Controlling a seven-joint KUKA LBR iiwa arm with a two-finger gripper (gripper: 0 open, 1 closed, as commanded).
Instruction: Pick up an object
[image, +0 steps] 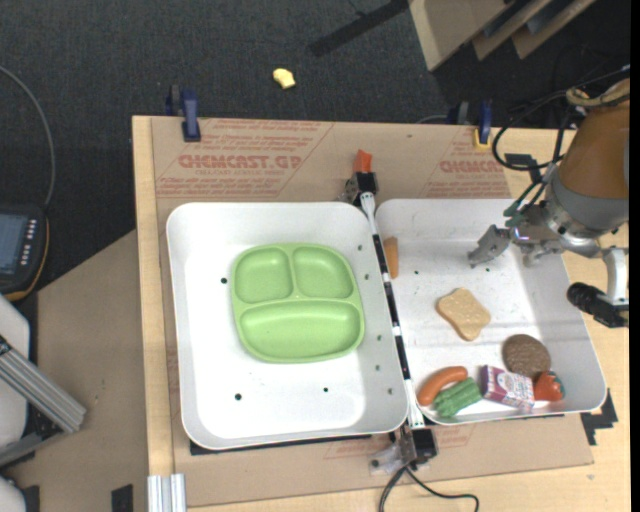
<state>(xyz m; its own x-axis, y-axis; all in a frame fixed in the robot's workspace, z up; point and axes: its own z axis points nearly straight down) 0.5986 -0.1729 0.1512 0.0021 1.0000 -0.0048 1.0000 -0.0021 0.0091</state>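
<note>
The right bin (440, 225) holds the food items. A tan bread slice (463, 313) lies near its middle. Along its front edge lie a brown round patty (526, 355), an orange sausage (442, 381), a green pickle (458, 398), a purple carton (508, 388) and a red tomato (548, 386). A small orange piece (391, 256) rests against the bin's left wall. My gripper (511, 245) hangs over the back right of this bin, above and right of the bread. It is open, with nothing between its spread fingers.
The left bin (200, 330) holds a green divided plate (297, 301). Blue clamps (187, 112) grip the bench's back edge. A black divider with an orange clip (363, 172) runs between the bins. A small yellow item (284, 77) lies on the dark floor beyond the bench.
</note>
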